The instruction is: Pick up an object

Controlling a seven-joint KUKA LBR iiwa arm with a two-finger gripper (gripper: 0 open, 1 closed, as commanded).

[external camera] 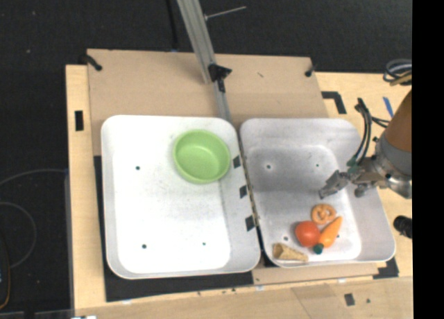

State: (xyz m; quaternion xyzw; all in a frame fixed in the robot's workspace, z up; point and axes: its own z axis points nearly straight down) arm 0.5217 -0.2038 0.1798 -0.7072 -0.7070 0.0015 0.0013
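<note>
tool [338, 184] hovers above the tomato [307, 233] and carrot [330, 231].

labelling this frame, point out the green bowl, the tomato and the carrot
green bowl [202, 157], camera view, inner floor
tomato [306, 233], camera view, top of its red body
carrot [330, 231], camera view, middle of its orange length

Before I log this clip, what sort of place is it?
Probably a robot lab grasping bench: two white bins on a board, toy food such as a tomato and carrot, a green bowl, and the gripper reaching in.
</note>
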